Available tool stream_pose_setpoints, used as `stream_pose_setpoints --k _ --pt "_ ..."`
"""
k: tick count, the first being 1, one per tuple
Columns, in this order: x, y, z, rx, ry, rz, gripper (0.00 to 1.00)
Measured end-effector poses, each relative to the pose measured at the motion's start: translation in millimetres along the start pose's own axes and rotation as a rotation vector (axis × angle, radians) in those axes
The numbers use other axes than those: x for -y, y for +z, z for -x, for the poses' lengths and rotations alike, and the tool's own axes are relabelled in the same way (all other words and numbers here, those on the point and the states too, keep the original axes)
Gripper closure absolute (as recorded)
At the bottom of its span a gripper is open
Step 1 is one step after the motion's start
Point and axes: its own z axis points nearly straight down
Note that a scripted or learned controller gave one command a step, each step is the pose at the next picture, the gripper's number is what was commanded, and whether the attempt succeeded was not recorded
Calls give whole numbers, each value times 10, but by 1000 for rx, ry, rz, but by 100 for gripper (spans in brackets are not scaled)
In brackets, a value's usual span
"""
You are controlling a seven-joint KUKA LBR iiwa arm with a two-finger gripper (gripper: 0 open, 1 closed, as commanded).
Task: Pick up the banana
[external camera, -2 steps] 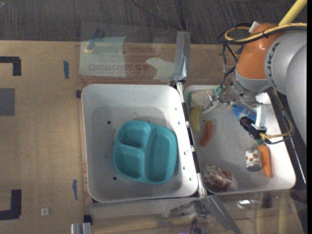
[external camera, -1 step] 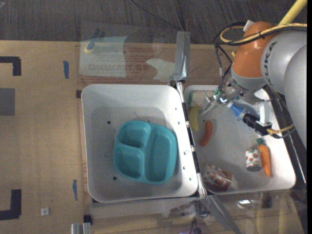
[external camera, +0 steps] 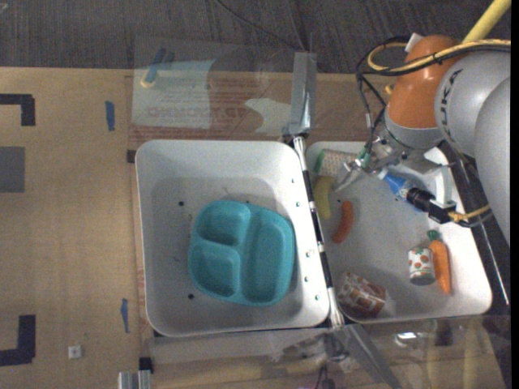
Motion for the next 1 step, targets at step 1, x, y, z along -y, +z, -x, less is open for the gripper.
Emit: stream_pose_setpoints --k 1 --pt "2 14 -11 -1 -6 -2 0"
